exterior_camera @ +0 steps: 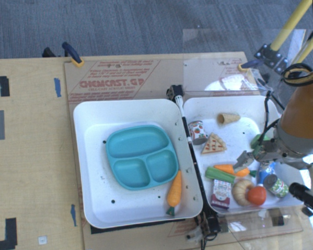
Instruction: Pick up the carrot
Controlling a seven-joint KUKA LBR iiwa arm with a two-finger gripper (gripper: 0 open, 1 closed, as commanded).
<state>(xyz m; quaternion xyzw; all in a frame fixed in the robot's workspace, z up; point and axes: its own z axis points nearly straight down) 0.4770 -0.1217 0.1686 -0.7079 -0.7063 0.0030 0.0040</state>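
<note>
The carrot [174,189], orange with a small green stub at its lower end, lies in the left bin [90,151] near the front right corner, just off the edge of the teal divided plate [141,156]. My gripper [245,158] hangs over the right bin [234,106], well to the right of the carrot and across the divider between the bins. It is low over a green and orange toy vegetable [225,171] in the middle of that bin. Nothing shows in its grasp.
The right bin holds several toys: an ice-cream cone [228,117], a small can [197,130], a pizza slice [213,144], a carton [220,192], a bread roll [240,188], a tomato [257,195] and a blue bottle [265,171].
</note>
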